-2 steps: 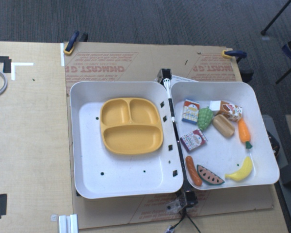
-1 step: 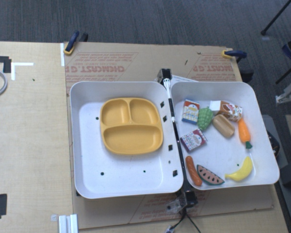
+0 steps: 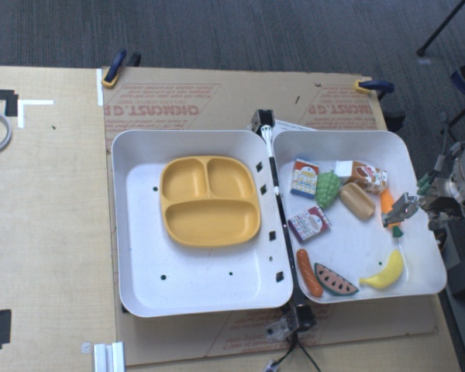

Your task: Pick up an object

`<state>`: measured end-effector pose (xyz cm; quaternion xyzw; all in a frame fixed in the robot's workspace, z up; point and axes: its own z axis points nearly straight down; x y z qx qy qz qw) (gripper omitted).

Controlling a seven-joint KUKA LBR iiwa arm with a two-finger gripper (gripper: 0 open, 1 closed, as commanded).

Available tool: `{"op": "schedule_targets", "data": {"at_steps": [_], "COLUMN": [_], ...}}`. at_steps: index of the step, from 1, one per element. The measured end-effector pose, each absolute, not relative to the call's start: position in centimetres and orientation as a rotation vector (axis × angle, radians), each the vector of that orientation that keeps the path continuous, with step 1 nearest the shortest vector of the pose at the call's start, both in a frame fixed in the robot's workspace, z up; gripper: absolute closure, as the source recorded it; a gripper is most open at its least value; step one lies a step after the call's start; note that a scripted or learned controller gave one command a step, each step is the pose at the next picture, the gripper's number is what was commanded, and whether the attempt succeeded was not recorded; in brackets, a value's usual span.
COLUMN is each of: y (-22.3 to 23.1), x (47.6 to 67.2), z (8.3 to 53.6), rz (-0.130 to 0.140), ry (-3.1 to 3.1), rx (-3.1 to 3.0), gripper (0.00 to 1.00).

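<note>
Gripper at right bin's right rim, jaws' state unreadable, poised above the carrot beside the bread roll; crowded toys risk a glancing miss or a pinch on the bin wall.

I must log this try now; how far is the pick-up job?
Nothing looks picked yet. The toys, such as the banana and watermelon slice, lie in the right bin. The gripper is low at that bin's right edge, beside the carrot. Grasping and lifting remain.
</note>
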<state>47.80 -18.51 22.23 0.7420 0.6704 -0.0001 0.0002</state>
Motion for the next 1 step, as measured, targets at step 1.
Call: {"op": "schedule_targets", "data": {"at_steps": [1], "y": [-18.6], "x": [50.89], "z": [10.94], "rz": [0.0], "ry": [2.113], "rx": [2.325], "gripper": [0.0]}}
